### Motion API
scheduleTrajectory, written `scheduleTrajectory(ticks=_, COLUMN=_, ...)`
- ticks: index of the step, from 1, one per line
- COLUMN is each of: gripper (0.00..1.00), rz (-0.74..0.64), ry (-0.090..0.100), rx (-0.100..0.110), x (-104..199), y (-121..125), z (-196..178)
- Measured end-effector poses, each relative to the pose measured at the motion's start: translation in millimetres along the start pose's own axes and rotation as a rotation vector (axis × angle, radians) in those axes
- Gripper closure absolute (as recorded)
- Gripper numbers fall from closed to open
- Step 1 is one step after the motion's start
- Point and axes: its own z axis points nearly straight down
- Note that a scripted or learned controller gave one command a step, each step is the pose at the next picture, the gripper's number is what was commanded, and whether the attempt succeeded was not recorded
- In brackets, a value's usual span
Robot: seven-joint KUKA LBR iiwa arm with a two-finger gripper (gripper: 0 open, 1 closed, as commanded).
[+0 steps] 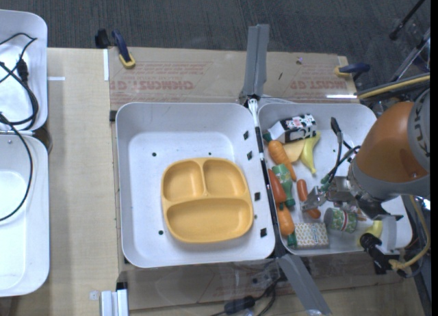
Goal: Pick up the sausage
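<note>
In the right bin (366, 120), a long reddish sausage (276, 186) lies along the left wall, below an orange carrot (277, 152). A shorter red piece (302, 189) lies just to its right. My gripper (313, 202) is low in this bin, right beside the short red piece and a little right of the sausage. The grey arm with its orange band (397, 150) covers the bin's right side. The view does not show anything held.
Around the gripper lie a banana (310, 150), a black-and-white carton (299, 127), another carrot (285, 221), a speckled cracker block (311, 235), a green can (342, 220) and small green pieces. The left bin (137, 171) holds a yellow divided plate (207, 200).
</note>
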Motion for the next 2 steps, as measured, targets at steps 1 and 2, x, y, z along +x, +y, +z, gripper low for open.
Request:
scheduleTrajectory(ticks=1, gripper=1.00, rz=0.003, ry=0.000, rx=0.001, x=-0.5, y=0.4, z=-8.8)
scheduleTrajectory(ticks=2, gripper=1.00, rz=-0.191, ry=-0.002, rx=-0.002, x=54.0, y=4.2, z=-133.0)
